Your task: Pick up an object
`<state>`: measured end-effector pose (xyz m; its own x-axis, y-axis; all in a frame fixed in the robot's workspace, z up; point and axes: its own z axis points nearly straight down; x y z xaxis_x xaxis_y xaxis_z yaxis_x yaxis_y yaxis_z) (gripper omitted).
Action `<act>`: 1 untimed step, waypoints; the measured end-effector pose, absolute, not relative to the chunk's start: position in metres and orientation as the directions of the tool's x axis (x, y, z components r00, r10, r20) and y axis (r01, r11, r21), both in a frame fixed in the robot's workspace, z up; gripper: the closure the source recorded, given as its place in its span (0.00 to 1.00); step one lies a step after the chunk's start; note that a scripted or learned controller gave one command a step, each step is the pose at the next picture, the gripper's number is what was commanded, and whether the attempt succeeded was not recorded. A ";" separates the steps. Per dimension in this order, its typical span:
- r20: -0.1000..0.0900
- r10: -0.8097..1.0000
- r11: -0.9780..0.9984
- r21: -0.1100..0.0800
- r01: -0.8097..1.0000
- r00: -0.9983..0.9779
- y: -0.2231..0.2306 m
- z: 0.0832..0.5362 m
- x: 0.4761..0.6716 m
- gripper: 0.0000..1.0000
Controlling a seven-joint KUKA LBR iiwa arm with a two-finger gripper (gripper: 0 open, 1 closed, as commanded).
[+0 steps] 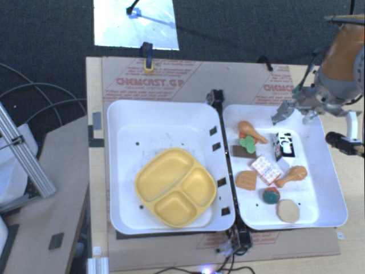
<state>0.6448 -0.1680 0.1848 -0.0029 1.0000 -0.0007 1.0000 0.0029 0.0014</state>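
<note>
Gleaming smooth yellow plastic compartment tray (pixel 175 186) inside shallow white bin (pixel 122 124).

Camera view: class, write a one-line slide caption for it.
Pincer above the right bin of toy food; yellow divided tray in the left bin.

The scene is bright and evenly lit, with light that seems to come from above. The two white bins (pixel 171 110) are nearly overexposed, so their walls lose detail. A shiny sheet (pixel 136 15) on the dark floor gives strong glare. Shadows are soft and short; the yellow tray (pixel 175 186) throws a faint one on the bin floor. The picture is a little soft and grainy, and the arm (pixel 342 56) at the right looks slightly blurred. Straight edges of the counter (pixel 188 73) stay straight.
</note>
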 end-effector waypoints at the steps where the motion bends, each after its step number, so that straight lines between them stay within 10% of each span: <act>1: 0.003 1.000 0.002 -0.005 1.000 -0.002 -0.125 0.151 0.582 0.00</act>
<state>0.5824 -0.1246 0.1507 -0.0021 1.0000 0.0030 1.0000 0.0021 -0.0048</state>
